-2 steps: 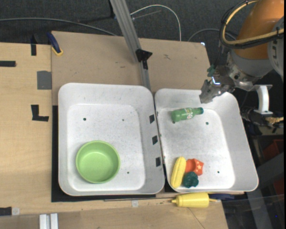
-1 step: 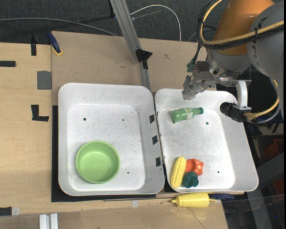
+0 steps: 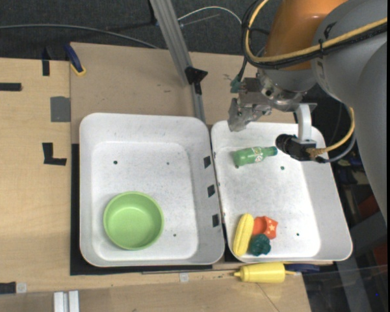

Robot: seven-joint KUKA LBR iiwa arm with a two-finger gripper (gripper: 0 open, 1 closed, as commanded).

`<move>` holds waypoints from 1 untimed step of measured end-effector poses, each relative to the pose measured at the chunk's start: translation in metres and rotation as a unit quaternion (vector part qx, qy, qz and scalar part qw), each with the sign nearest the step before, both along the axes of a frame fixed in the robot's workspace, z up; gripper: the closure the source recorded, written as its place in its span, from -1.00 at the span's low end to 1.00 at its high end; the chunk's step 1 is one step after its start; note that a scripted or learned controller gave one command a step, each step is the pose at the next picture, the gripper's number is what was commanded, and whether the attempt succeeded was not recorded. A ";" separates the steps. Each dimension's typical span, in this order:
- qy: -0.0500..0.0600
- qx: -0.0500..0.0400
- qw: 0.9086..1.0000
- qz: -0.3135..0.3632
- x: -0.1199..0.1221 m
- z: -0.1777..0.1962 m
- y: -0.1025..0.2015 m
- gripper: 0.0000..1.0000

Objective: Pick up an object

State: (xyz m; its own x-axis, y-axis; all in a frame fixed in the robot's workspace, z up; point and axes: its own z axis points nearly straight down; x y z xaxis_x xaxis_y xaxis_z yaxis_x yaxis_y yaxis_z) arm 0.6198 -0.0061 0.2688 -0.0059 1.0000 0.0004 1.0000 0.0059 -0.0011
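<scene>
Arm reaches in from right, end effector [image 3: 239, 121] pointing down above right bin's [image 3: 325, 239] far rim, near green bottle [image 3: 253, 155]; finger state unclear, holding nothing visible

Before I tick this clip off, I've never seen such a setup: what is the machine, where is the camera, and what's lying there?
A single camera looks down at a slant on a wooden bench. The grey robot arm with an orange band reaches in from the right; its two-finger gripper hangs over the right white bin, nothing visibly between its fingers. That bin holds a green plastic bottle, a yellow toy, an orange piece and a dark green piece. The left white bin holds a light green bowl. A yellow bottle lies on the bench.
</scene>
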 end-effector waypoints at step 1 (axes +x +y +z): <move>0.001 0.000 1.000 0.001 0.003 -0.012 0.061 1.00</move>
